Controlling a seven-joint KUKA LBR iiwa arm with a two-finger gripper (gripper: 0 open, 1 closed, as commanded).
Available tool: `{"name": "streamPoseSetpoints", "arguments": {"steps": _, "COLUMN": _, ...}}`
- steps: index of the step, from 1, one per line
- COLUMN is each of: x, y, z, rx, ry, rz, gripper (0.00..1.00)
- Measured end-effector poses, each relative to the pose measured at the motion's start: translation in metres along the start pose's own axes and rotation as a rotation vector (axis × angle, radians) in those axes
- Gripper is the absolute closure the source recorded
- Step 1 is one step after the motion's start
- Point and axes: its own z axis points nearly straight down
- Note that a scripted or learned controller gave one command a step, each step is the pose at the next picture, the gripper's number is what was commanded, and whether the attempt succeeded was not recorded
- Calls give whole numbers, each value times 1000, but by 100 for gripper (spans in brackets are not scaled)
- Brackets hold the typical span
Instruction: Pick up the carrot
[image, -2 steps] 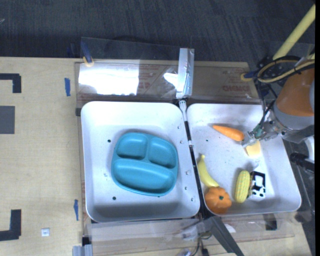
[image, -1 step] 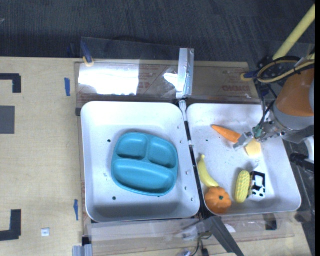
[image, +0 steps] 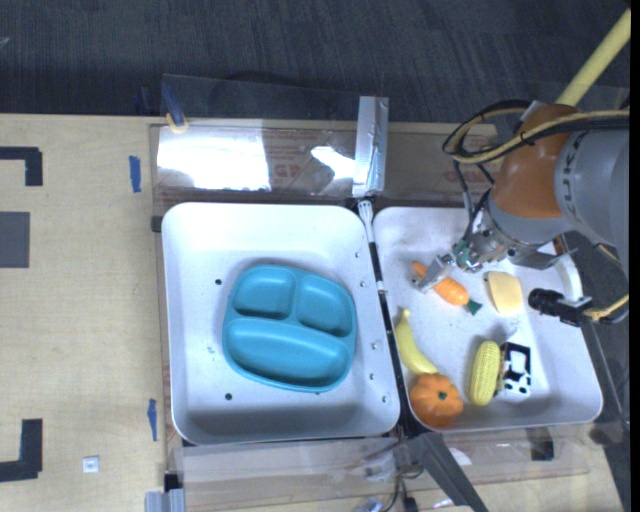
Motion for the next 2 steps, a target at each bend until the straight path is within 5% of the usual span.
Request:
{"name": "streamPoseSetpoints", "arguments": {"steps": 1, "x": -1, "y": 0, "z": 0, "rx": 0, "ry": 0, "rz": 1, "gripper": 0}}
{"name": "streamPoseSetpoints", "arguments": {"steps": 2, "x": -1, "y": 2, "z": -13, "rx": -8, "ry": -5, "rz": 0, "gripper": 100}}
